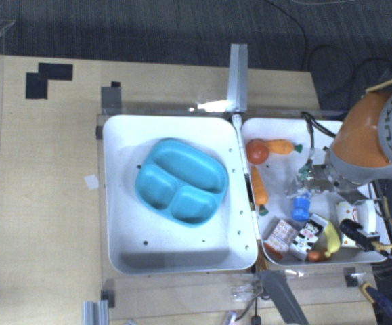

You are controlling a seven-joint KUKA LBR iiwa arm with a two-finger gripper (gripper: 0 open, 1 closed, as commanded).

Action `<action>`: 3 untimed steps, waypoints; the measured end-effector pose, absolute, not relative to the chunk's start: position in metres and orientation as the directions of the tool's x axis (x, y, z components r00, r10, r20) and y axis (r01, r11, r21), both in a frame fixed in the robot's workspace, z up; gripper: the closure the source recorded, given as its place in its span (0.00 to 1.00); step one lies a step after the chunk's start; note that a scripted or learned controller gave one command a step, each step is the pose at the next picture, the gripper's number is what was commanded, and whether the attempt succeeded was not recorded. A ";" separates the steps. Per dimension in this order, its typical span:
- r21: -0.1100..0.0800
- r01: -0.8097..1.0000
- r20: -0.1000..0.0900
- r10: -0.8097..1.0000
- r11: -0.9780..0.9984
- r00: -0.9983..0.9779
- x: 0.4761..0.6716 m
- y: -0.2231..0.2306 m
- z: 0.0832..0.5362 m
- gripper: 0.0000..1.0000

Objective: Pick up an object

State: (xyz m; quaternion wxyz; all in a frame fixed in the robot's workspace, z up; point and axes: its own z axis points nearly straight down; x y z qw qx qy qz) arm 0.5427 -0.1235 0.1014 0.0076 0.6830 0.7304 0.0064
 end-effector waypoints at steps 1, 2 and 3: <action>0.006 0.972 -0.001 0.972 0.235 -0.235 0.524 -0.056 0.186 1.00; 0.004 0.873 -0.002 0.873 0.487 -0.487 0.531 -0.093 0.114 1.00; 0.007 0.895 -0.004 0.895 0.446 -0.446 0.548 -0.044 0.205 1.00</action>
